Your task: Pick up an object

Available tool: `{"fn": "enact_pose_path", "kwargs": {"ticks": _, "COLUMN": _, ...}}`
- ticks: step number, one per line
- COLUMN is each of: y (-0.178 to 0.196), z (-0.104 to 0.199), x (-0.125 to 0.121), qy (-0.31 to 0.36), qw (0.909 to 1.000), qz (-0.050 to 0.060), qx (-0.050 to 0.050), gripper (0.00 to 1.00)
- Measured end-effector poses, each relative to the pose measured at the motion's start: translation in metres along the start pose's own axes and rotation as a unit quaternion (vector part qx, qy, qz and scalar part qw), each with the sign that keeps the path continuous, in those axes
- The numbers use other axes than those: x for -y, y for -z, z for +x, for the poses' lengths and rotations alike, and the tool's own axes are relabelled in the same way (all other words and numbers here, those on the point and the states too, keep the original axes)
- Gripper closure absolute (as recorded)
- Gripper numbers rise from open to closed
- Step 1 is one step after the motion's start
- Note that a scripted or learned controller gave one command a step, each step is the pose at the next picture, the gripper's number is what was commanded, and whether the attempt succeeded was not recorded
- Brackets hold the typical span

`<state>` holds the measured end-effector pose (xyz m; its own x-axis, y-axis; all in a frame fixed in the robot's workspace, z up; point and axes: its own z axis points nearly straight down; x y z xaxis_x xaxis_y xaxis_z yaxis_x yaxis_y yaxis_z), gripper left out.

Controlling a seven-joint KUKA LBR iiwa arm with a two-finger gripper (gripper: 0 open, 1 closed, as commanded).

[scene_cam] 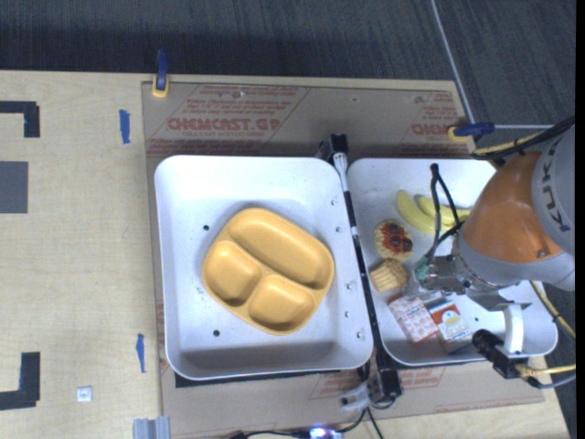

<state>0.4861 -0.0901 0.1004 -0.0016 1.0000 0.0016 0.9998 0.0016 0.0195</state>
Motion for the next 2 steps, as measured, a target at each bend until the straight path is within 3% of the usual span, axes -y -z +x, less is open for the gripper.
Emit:
{"fn": "enact_pose_path", "kwargs": {"ticks": 1, "y": 0.0, "z": 0.0, "x": 0.0, "qy": 0.0, "qw": 1.0, "qz": 0.0, "qx": 0.0, "gripper": 0.0}}
{"fn": "enact_pose_path", "kwargs": {"ticks": 2, "y": -0.011, "z": -0.006, "x": 0.003, "qy": 0.0, "qw": 1.0, "qz": 0.004, "qx": -0.001, "gripper": 0.0}}
